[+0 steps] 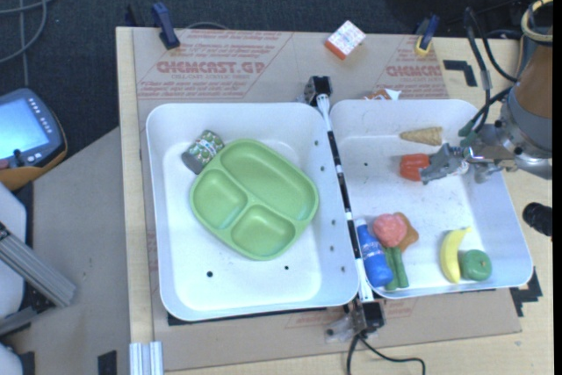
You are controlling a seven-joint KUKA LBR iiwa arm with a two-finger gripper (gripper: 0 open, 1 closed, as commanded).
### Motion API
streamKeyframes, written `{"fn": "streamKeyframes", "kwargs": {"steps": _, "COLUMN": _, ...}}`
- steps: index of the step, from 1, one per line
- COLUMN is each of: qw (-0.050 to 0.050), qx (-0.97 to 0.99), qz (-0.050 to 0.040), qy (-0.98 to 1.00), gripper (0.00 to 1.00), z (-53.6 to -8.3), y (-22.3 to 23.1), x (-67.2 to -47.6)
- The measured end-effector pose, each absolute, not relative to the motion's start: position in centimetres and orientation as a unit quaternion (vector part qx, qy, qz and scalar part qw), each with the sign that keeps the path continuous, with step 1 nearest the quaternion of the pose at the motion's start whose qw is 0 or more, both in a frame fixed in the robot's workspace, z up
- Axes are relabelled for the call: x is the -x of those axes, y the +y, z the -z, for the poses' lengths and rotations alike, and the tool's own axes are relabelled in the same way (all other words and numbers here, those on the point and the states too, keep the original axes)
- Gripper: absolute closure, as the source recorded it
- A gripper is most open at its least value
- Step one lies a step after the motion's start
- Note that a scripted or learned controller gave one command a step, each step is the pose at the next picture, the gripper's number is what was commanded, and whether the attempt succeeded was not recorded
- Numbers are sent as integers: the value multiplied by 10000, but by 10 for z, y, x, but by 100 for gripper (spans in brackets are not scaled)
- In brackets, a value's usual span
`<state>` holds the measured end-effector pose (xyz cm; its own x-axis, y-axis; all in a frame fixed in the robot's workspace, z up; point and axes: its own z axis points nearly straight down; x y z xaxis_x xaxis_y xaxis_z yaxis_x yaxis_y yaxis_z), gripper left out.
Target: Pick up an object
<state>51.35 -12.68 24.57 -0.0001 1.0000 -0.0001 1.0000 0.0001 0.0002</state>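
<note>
My gripper hangs low over the right bin, reaching in from the right. Its tip sits right beside a small red object, touching or nearly touching that object's right side. A tan cone-shaped piece lies just behind them. Toward the bin's front lie a pink and orange toy, a blue bottle, a thin green stick, a yellow banana and a green apple.
The left bin holds a green divided plate and a small grey-green packet at its upper left. An orange and white box sits on the bench behind the bins. Blue clamps grip the back edge.
</note>
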Motion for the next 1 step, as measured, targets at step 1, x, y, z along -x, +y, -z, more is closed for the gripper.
{"fn": "streamKeyframes", "kwargs": {"steps": 1, "qw": 25, "qx": -7063, "qz": -3, "qy": 7079, "gripper": 0, "z": -156, "y": -157, "x": -605}}
